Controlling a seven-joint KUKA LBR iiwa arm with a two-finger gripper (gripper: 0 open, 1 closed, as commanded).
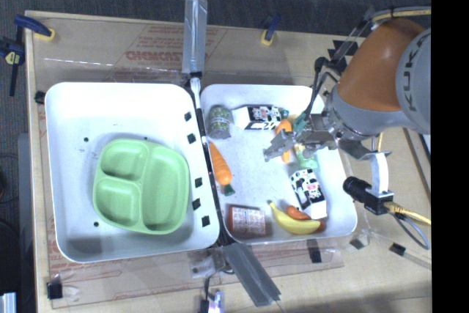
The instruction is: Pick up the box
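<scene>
We judge the box (309, 191) — a small cow-print carton lying flat in the right bin (249, 176), just near of the tool (293, 145) — light, stiff yet crushable, best gripped across its narrow sides; the tool's state we cannot tell.

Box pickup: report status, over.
Gripper low in the right bin, grip state unreadable. Box, cow-print carton, lies apart, just below the gripper, not held. Banana and a red piece crowd its lower end.
</scene>
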